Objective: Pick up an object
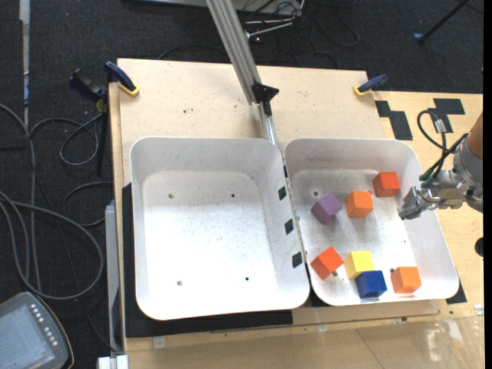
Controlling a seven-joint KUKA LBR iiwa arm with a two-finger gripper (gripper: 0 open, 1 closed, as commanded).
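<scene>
seven coloured blocks (359, 204), right bin (430, 229)

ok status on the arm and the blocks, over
Gripper over right bin's right edge, nothing seen in it. Seven blocks loose in that bin; nearest is the orange block at top. Nothing in the way.

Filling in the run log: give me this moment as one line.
gripper: above right bin, near its right wall | held: nothing seen | nearest: red-orange cube | left bin: untouched
</scene>
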